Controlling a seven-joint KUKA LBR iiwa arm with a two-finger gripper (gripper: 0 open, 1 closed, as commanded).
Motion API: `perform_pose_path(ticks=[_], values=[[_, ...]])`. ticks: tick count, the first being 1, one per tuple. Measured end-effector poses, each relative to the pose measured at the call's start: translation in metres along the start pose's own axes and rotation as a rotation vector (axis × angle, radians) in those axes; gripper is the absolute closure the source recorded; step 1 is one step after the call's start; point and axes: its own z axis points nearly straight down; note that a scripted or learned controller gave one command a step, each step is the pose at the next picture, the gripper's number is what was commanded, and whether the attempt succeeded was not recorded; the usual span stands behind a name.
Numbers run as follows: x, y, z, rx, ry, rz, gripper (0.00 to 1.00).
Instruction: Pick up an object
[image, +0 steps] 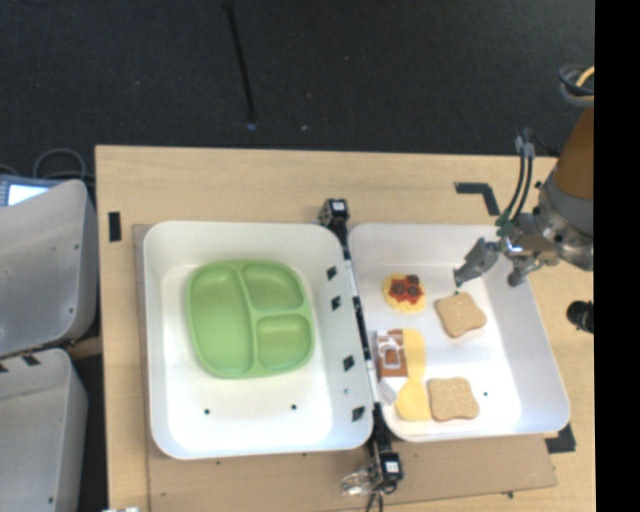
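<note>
The gripper (480, 262) hangs with jaws released and holding nothing, just beyond the upper slice of toast (461, 315) in the right bin (530, 400). To grasp well, judge a descent centred over that slice, jaws straddling its shorter width. It lies flat, long axis slanting left-near to right-far.

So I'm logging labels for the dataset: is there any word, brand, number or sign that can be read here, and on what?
None can be read.
The small brown packet in the right bin bears a pale patch, too small and blurred to tell if it is print.
The green divided plate, bread slices and gripper show no markings.
</note>
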Motion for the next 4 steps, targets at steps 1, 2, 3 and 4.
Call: perform_pose_path(ticks=[1, 2, 3, 4], values=[[0.0, 0.002, -0.007, -0.012, -0.002, -0.004, 0.0], [0.0, 0.005, 0.035, -0.009, -0.002, -0.002, 0.0], [0.001, 0.012, 0.08, -0.01, -0.003, 0.001, 0.0], [0.002, 0.012, 0.122, -0.01, -0.003, 0.001, 0.0]])
